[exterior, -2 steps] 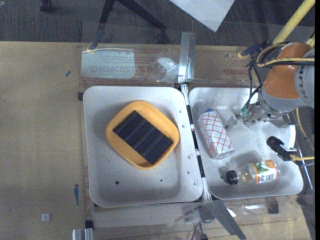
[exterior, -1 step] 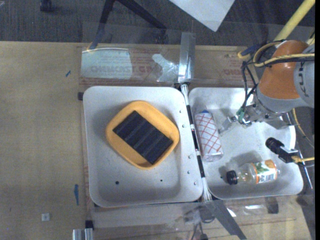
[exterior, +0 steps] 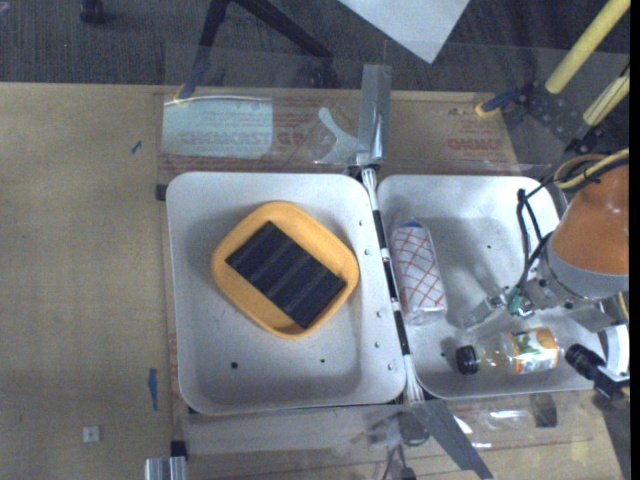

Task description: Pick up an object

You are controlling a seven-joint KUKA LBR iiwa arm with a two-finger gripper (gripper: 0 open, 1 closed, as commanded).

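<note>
The left bin holds a yellow, rounded pad with a dark ribbed panel on top, lying at its middle. In the right bin a white packet with a red grid pattern lies along the left wall. A small clear bottle with a black cap and an orange label lies on its side near the front edge. My gripper hangs low over the right bin, just above and behind the bottle and to the right of the packet. Nothing shows held in it.
The arm's orange band and its black cables cover the right bin's right side. A metal divider runs between the bins. Behind them lie a taped cardboard strip, an office chair base and yellow poles.
</note>
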